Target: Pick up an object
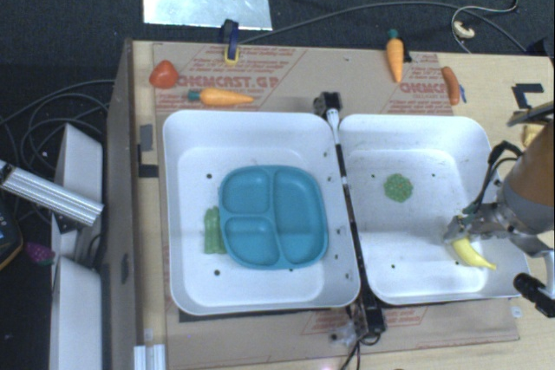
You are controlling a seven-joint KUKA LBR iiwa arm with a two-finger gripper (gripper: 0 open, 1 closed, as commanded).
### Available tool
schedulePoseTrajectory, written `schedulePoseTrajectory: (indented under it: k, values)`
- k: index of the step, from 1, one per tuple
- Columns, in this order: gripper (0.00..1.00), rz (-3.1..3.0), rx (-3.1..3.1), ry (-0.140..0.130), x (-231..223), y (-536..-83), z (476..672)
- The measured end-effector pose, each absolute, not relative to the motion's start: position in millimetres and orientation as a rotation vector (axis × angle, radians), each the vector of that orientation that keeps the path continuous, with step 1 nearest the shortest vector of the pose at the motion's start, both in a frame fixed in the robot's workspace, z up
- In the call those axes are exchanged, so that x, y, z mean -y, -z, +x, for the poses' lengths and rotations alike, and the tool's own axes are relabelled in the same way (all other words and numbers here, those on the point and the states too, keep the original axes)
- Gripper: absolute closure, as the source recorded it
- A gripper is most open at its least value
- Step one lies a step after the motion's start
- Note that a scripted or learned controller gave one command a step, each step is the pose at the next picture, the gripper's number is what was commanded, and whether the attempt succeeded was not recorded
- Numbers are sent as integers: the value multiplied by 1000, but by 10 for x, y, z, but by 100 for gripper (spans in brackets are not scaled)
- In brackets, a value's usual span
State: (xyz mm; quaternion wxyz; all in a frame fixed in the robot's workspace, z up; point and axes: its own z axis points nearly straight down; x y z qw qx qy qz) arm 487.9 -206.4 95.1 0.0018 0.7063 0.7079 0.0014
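Yellow plastic banana (473, 254) lies in right white bin (416, 139), near front-right corner. I see two-finger gripper (466, 229) directly over its stem end; grip state unreadable. I'd centre over banana's middle, straddle short axis, then lift.

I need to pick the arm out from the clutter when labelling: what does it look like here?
At the right edge, the arm is a rounded grey body under an orange-tan band, with a dark cable looping along its left side. Below it sits a metallic grey gripper.
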Motion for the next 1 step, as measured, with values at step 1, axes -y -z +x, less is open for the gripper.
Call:
schedulePoseTrajectory:
  k: [1]
  values:
    - [100,2215,-2224,-4,1014,-1968,4877]
